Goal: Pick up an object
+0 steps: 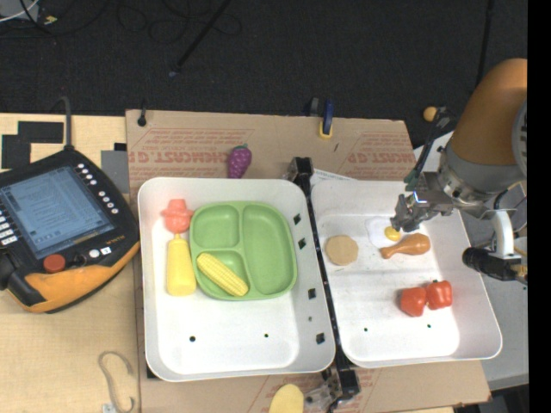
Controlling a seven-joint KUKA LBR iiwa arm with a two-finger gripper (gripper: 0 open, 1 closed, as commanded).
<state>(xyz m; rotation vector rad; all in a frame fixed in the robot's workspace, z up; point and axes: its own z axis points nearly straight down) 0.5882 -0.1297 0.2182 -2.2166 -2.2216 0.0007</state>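
Camera view, gripper [405, 218] over right bin [482, 342], just beside drumstick [406, 247]

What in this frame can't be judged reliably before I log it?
- Gripper: small and dark in the camera view; its state, and any contact with the yellow-and-white item beneath, is unclear.
- Yellow-and-white item: partly covered by the gripper; identity uncertain.
- Yellow object below the bins: cut by the bottom edge.
- Purple item behind the left bin: too small to identify.
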